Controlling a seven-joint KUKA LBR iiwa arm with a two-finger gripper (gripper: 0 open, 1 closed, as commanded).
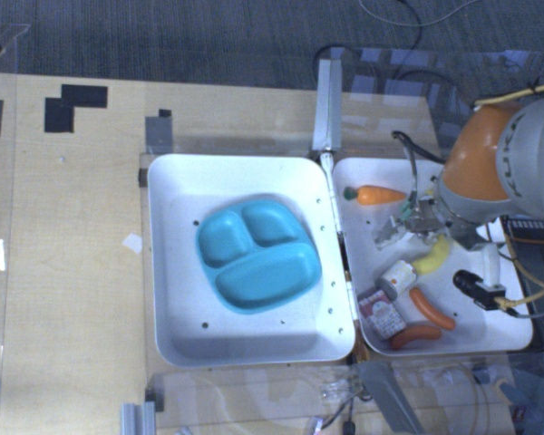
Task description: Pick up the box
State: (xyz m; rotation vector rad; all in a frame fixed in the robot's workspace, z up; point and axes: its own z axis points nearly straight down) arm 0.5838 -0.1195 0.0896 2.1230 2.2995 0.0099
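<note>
The box (382, 315) lies in the right bin (517, 338), down near that bin's front-left corner, close to the wall it shares with the left bin (163, 333). It looks small and flat, with a dark red printed face, and nothing is lifting it. A small white block (399, 275) sits just beside it, and two sausages (422, 320) lie along the bin's front edge. The end effector (415, 216) hangs over the middle of the right bin, near the carrot (376, 195) at the back and a banana (432, 256); whether it is apart or together I cannot tell from here. I'd say the pick has hardly begun: the arm has yet to travel toward the front-left corner, come down over the box and close on it. The blue divided tray (257, 254) fills the left bin.
</note>
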